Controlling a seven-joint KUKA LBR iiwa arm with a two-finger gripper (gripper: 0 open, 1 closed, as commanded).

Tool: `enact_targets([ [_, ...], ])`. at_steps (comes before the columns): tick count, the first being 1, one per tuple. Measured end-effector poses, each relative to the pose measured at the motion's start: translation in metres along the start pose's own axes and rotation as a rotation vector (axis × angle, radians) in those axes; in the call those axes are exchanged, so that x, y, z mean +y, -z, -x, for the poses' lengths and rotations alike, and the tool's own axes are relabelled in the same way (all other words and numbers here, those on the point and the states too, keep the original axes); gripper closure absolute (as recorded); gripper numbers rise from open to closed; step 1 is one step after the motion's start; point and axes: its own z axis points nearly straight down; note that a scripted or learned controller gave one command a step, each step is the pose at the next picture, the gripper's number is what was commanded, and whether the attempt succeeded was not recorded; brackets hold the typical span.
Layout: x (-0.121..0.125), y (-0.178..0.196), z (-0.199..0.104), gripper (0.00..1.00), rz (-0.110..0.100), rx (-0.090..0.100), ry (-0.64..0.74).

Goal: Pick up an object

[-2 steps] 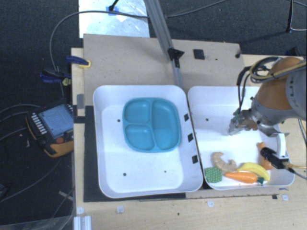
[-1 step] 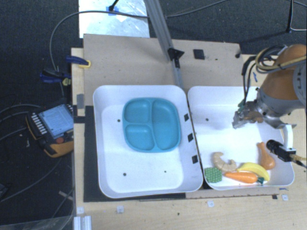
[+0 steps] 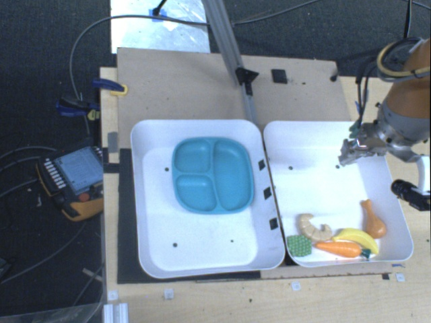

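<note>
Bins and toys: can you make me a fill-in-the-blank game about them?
1. The plate in the left bin is ____ in colour.
2. The banana, carrot and drumstick lie in the ____ bin.
3. The plate has ____ compartments.
4. The gripper hangs over the ____ bin.

Missing words: blue; right; three; right

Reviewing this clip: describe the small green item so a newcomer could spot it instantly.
Start at the right-hand white bin and go to its near edge, where toy foods cluster. The green textured piece lies at the cluster's left end, beside the tan curled shrimp-like toy and the orange carrot. It is the only green, bumpy item.
</note>
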Motion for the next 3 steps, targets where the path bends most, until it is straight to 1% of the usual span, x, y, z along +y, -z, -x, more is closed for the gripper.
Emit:
enact_targets([
  [1, 0.001, 0.031, 0.0, 1.0, -0.004, 0.001, 0.0],
  [2, -0.007, 0.04, -0.053, 1.0, -0.005, 0.003, 0.005],
  [3, -0.008, 0.031, -0.109, 1.0, -0.006, 0.004, 0.005],
])
